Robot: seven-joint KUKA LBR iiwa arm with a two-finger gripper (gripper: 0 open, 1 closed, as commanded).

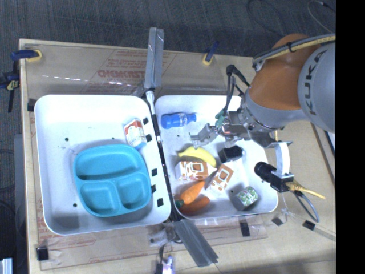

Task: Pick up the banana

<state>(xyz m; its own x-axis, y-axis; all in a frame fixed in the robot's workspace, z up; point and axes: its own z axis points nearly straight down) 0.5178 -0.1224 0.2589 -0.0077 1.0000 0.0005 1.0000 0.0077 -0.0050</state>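
Note:
A yellow banana (198,154) lies in the middle of the right bin (194,108), curved, with its left tip near the bin's divider. My gripper (215,137) hangs just above and to the right of the banana, over the right bin. One grey finger (203,134) points left above the banana and a dark one (230,152) sits lower right. Nothing shows between them.
Around the banana lie a blue bottle (178,120), two orange-and-white cartons (191,169), a carrot (193,192), a tomato-like red piece (197,206) and a small can (246,197). The left bin holds a blue divided tray (112,178) and a small carton (134,133).

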